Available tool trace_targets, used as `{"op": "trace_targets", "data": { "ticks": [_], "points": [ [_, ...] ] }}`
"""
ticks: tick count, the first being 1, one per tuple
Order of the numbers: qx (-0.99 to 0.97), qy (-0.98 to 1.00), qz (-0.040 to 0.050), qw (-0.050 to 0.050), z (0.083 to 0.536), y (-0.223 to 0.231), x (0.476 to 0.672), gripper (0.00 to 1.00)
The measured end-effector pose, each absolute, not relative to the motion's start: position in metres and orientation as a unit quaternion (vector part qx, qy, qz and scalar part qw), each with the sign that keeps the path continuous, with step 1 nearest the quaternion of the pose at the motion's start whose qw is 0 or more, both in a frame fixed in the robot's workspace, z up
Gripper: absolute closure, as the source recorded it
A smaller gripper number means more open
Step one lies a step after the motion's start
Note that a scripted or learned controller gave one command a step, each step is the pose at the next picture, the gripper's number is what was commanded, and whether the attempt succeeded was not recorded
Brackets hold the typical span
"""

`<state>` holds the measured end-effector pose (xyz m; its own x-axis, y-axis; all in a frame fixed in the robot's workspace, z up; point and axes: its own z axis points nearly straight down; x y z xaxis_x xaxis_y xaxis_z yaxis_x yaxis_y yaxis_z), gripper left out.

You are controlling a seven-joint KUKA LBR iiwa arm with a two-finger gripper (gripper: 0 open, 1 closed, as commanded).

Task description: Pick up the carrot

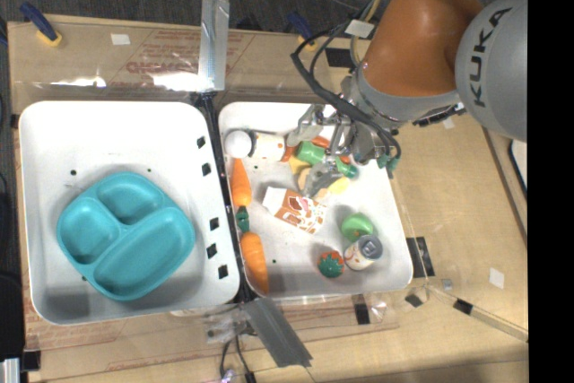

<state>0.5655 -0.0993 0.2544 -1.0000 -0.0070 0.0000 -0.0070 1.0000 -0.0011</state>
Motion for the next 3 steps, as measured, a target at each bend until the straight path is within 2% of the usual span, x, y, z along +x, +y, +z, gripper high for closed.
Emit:
{"op": "trace_targets", "data": {
  "ticks": [1,2,3],
  "points": [
    [0.014,1.000,0.0008,-0.002,0.190,-0.045,0.556,0.00],
    [-0.032,0.999,-0.0003,0.000,0.192,-0.064,0.502,0.00],
    [-0.038,0.999,0.0004,-0.001,0.192,-0.025,0.504,0.00]
  ]
}}
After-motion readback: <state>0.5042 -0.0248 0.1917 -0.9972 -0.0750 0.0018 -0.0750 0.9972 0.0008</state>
